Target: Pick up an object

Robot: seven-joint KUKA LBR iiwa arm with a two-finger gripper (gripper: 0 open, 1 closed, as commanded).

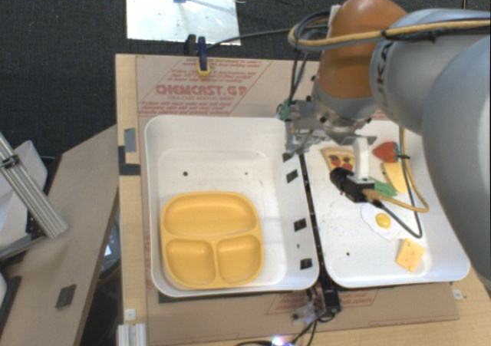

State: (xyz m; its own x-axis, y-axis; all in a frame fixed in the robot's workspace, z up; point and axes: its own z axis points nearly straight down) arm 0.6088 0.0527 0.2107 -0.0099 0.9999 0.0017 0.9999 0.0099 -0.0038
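Observation:
My gripper (296, 143) hangs below the orange wrist band, over the rim between the two bins, near their back. Nothing shows in it. In the right bin (453, 264), just right of the gripper, lies a pizza slice (337, 158). A red strawberry (386, 152) and a pale yellow cheese wedge (397, 176) lie further right, partly behind the arm. Toward the front sit a fried egg (381, 222) and a holed cheese block (410, 255).
The left bin (215, 141) holds a yellow three-compartment tray (212, 238) at its front. Small black markers run along the divider (301, 223) between the bins. The bulky arm covers the right bin's back right part.

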